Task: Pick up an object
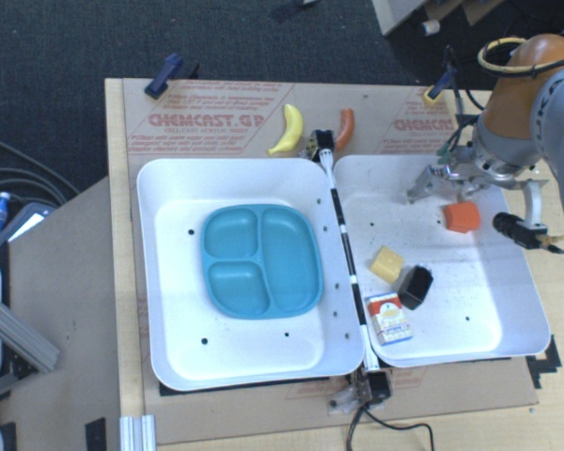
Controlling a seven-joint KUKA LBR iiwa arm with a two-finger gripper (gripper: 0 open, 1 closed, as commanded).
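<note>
My gripper (448, 188) hangs over the far part of the right bin (508, 341), its two grey fingers spread open with nothing between them. An orange block (462, 216) lies on the bin floor just in front of the fingertips, apart from them. Nearer the bin's left side lie a yellow block (387, 263), a black object (415, 287) and a small red-and-white carton (389, 319), all close together.
A blue divided plate (261, 259) lies in the left bin (169, 346). Behind the bins on the board lie a yellow banana (288, 130) and an orange sausage shape (344, 128). A blue clip (164, 75) sits at the board's far left corner.
</note>
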